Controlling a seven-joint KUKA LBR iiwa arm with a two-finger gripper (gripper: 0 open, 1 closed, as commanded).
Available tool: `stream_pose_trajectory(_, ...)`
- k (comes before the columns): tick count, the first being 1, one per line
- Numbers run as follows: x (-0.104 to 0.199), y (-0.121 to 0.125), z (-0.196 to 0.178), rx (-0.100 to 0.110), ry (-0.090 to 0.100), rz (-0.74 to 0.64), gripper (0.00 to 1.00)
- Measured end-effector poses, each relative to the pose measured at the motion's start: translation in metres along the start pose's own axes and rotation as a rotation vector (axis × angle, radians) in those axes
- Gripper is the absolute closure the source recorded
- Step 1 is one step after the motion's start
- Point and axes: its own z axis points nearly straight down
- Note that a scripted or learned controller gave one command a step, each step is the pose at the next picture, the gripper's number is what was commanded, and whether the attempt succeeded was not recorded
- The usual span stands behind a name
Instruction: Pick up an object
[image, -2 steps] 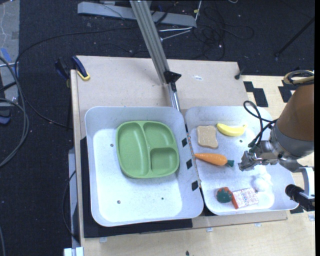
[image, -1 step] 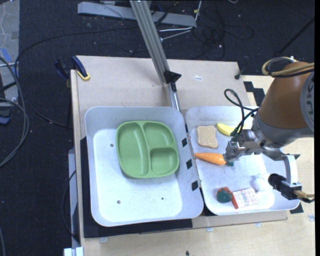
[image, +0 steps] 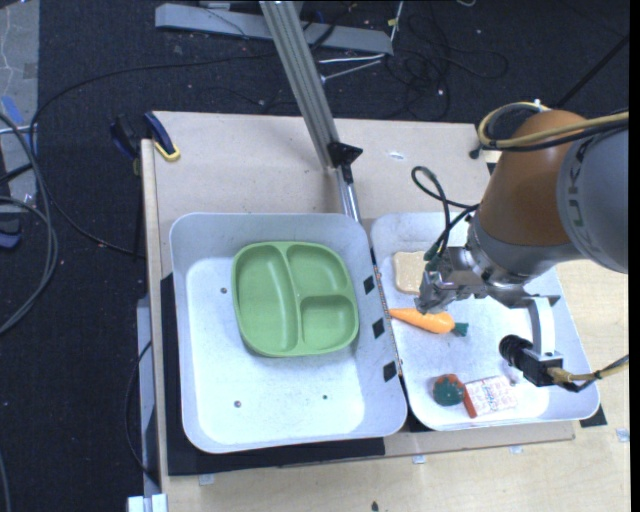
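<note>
One orange plastic carrot (image: 423, 320) lies just at six o'clock of the two-finger gripper (image: 436, 291), whose finger state I cannot tell, so it should descend squarely across the carrot's narrow width.

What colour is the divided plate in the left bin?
Light green; the divided plate shows plainly in the camera view.

The robot arm (image: 590, 200) is big, round and grey, with a shiny orange band (image: 530, 185) like a ball above its wrist. A black cable (image: 440, 205) loops beside it. Its gripper (image: 437, 292) is grey metal with small dark parts.
</note>
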Motion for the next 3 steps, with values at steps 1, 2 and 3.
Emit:
stream_pose_trajectory(1, 0.05, 0.017, 0.0, 0.0, 0.0, -0.001, 1.0)
stream_pose_trajectory(2, 0.097, 0.039, -0.011, -0.002, 0.0, 0.0, 1.0)
stream_pose_trajectory(3, 0.138, 0.064, -0.018, -0.002, 0.001, 0.0, 1.0)
